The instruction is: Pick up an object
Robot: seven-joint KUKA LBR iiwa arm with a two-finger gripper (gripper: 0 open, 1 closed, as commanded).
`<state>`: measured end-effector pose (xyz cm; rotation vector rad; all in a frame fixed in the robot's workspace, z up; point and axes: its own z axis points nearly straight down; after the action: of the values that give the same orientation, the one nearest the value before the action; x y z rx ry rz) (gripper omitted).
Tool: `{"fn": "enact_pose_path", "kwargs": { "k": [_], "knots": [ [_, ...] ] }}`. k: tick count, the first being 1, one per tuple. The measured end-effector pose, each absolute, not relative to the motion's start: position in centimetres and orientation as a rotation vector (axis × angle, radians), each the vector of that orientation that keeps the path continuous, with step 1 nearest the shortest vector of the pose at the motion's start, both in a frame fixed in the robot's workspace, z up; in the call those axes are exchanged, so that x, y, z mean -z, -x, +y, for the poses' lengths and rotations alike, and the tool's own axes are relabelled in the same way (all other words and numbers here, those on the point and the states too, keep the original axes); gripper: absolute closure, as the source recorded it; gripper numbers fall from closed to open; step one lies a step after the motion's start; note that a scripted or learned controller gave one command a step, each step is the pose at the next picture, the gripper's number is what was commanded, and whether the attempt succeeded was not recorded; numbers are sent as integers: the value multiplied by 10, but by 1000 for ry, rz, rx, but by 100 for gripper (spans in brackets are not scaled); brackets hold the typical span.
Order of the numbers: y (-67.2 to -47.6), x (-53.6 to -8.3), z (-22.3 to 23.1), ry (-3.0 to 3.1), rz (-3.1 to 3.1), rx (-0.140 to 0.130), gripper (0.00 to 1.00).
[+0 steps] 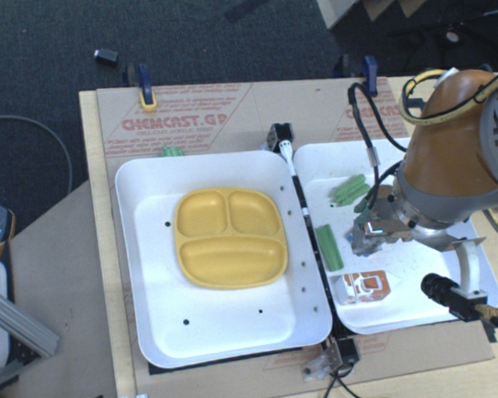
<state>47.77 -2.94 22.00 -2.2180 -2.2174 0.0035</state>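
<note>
Camera view has the gripper (370,232), its state impossible to tell, low beside a green stick (327,247) that looks light, stiff, best pinched mid-length.

fixed overhead camera, slanted down, both bins (143,271)

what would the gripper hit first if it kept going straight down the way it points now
Probably the bare white floor of the right bin. The gripper points down over a gap between the green stick, the green object behind it and the small orange-and-white packet. Its height is hard to judge from this slant.
</note>
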Motion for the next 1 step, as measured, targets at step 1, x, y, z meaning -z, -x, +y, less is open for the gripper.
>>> {"fn": "enact_pose_path", "kwargs": {
  "k": [1],
  "knots": [
    [-480,-281,43,2218,-2230,6,100]
  ]
}}
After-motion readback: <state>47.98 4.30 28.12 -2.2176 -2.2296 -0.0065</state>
